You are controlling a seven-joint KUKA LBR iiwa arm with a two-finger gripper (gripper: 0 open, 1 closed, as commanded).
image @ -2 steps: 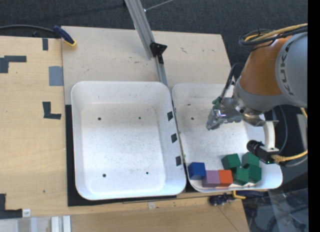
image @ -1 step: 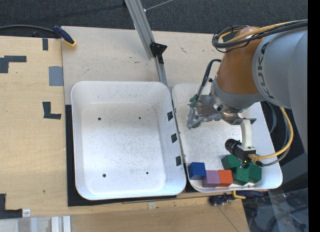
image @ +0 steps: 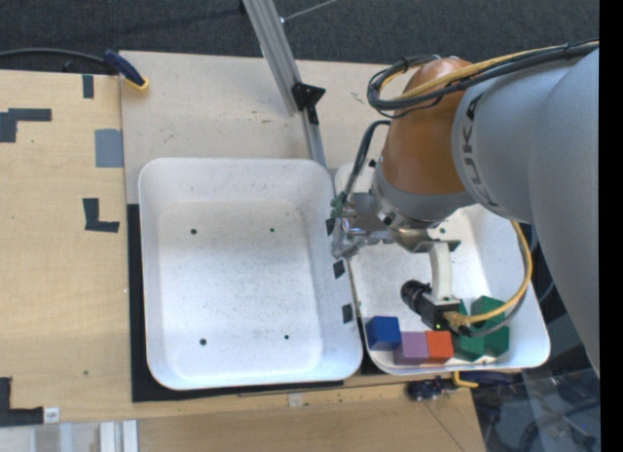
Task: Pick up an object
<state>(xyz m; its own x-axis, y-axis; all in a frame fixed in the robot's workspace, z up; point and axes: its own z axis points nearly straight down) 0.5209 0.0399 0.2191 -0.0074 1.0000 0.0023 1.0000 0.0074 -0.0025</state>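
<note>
Blue cube (image: 384,331), purple block (image: 415,346), orange block (image: 439,345) side by side, right bin (image: 484,250) front; gripper (image: 342,233) apart, claw state unreadable.

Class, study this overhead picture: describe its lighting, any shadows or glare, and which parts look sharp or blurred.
Camera view: light is even and soft; the left bin shows no harsh glare; the arm casts only a faint shadow across the right bin; the arm, nearest the lens, looks slightly soft, while the blue block and purple block keep clear edges.
</note>
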